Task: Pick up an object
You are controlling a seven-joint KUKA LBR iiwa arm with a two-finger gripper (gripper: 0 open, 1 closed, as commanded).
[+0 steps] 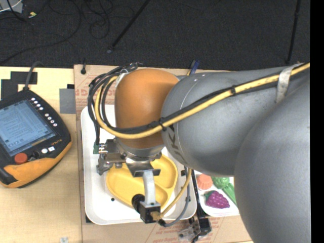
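Camera view, from above: gripper (115, 167) low in the left white bin (93, 206), beneath the orange-banded wrist; clenched or released, cannot tell. Directly under and just beside gripper: yellow plastic dish (167, 173), flat on the bin floor, contact not discernible. Well off to gripper's right in view, in the other bin (218, 214): purple toy grapes (217, 200), green toy (223, 184), orange toy (203, 181). Well apart on the opposite side, on the desk (40, 211): teach pendant (30, 135).

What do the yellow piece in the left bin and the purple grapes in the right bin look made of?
Yellow piece: likely moulded plastic, smooth, faintly glossy, one even colour. Purple grapes: probably toy plastic or rubber, moulded bumps, saturated colour; too small to be sure.
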